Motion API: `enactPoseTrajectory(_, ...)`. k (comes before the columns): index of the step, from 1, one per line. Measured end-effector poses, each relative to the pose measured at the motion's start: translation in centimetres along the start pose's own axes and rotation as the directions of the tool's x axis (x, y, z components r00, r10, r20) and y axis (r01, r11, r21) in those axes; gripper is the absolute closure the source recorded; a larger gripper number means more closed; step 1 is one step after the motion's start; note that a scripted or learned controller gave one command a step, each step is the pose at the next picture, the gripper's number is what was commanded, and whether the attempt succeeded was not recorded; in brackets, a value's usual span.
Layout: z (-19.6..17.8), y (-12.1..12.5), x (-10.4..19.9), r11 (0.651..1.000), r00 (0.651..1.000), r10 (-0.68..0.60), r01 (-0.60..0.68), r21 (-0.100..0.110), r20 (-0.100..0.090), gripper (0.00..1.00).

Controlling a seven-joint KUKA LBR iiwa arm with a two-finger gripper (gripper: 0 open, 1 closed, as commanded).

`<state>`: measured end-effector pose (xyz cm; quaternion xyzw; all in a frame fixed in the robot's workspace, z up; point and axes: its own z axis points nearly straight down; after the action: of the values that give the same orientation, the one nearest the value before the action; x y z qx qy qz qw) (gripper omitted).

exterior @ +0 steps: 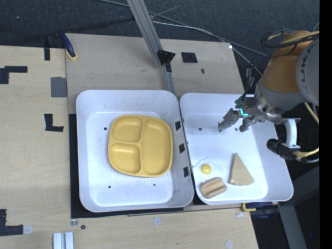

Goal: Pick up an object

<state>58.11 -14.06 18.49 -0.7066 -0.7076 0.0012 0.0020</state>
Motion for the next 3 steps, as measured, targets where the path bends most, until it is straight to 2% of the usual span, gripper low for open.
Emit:
enactPoseTrajectory(1,-0.1,0.1,0.0,1.0,1.0,0.0,0.0,-0.003,0.001,0.0)
enactPoseTrajectory(2,6.0,0.7,0.4,1.0,1.0,-0.001,0.001,0.001,0.001,0.0)
enactPoseTrajectory(3,10.1,0.8,0.4,1.0,1.0,0.0,0.0,-0.005,0.004,0.0)
